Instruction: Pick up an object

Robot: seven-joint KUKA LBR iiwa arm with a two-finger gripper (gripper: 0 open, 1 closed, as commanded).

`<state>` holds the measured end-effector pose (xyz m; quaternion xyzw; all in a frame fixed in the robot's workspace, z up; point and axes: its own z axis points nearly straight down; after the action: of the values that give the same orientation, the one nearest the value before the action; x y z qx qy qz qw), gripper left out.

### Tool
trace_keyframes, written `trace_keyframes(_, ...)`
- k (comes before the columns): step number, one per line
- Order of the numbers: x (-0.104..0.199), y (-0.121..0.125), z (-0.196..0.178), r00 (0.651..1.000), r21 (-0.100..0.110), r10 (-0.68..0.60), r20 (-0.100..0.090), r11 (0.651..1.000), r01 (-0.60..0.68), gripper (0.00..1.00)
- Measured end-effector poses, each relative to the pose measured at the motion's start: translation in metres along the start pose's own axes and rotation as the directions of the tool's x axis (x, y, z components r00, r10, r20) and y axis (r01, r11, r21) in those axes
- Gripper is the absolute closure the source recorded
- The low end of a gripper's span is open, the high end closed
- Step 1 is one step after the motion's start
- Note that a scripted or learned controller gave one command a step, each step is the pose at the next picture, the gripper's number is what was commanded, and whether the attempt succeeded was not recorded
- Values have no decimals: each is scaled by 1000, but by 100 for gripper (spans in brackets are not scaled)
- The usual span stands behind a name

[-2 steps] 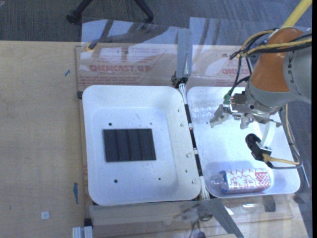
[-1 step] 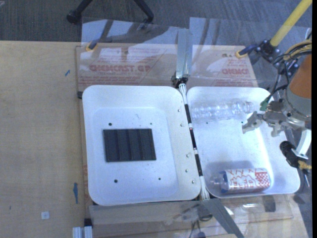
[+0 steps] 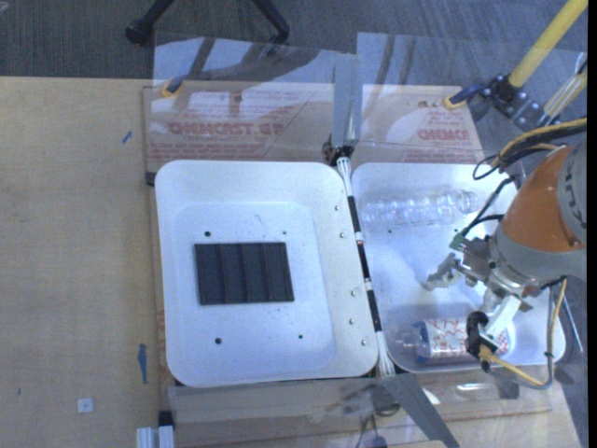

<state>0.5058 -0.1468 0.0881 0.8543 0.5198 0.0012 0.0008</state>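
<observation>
My gripper point(image 3: 440, 274) hangs over the right bin point(image 3: 373, 180), below the grey arm with its orange band point(image 3: 546, 208). A clear plastic bottle point(image 3: 420, 207) lies on its side across the far part of that bin, just beyond the gripper. Near the bin's front edge lies a small clear container with a red-and-white pattern and a blue end point(image 3: 438, 339), a little nearer than the gripper. A black ribbed rectangular pad point(image 3: 244, 273) lies flat in the middle of the left bin point(image 3: 177, 194). I see nothing held in the gripper.
The two white bins are joined by a dark divider strip point(image 3: 362, 269). Clear plastic sheets with red lettering point(image 3: 242, 124) stand behind the bins. The bench top point(image 3: 75, 250) stretches out bare to the left. A yellow pole point(image 3: 555, 31) slants at the top right.
</observation>
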Motion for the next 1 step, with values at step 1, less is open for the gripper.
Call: trace_keyframes(1,7,-26,-135,1000,5,-11,2,1000,11,0)
